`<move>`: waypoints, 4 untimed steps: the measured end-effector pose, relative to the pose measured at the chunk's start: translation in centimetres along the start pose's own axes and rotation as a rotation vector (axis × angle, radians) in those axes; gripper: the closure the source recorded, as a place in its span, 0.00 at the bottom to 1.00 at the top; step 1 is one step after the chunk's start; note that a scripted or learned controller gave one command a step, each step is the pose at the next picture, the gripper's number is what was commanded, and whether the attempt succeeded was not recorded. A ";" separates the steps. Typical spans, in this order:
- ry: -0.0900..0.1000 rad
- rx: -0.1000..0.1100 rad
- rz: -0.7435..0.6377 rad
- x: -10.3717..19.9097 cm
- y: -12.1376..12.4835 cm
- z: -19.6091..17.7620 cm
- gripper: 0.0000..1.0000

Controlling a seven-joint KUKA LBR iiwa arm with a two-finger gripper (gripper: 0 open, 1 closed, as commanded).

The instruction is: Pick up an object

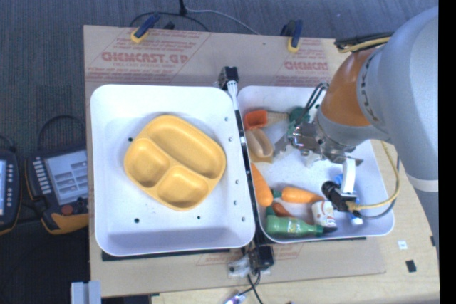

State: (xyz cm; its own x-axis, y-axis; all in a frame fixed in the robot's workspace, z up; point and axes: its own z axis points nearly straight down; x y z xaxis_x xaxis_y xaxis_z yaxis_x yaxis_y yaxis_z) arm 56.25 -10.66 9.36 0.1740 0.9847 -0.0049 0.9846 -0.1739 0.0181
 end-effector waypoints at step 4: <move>0.023 0.016 -0.152 -5.8 11.2 -1.7 0.00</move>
